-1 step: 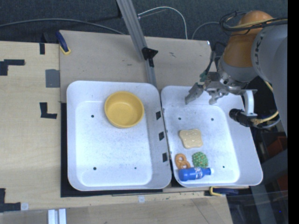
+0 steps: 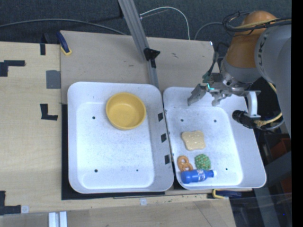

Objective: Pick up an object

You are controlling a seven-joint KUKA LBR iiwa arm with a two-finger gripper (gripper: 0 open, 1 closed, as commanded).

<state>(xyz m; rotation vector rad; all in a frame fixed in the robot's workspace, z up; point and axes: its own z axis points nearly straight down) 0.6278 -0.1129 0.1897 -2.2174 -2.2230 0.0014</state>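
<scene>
The right bin [image 2: 246, 148] holds a pale slice of toast [image 2: 193, 139], a green bumpy piece [image 2: 202, 161], a brown pretzel [image 2: 184, 163] and a blue bottle [image 2: 197, 175] lying on its side near the front rim. My gripper [image 2: 206, 98] hangs over the far end of that bin, above and behind the toast. Its fingers are spread apart with nothing between them. A yellow bowl [image 2: 125, 110] sits upright at the far middle of the left bin [image 2: 85, 169].
A grey metal pole [image 2: 137, 27] slants down to the seam between the bins at the back. Cables [image 2: 165, 11] trail across the dark floor beyond the bench. A black handle-like part [image 2: 244, 118] of the arm overhangs the right bin's right rim.
</scene>
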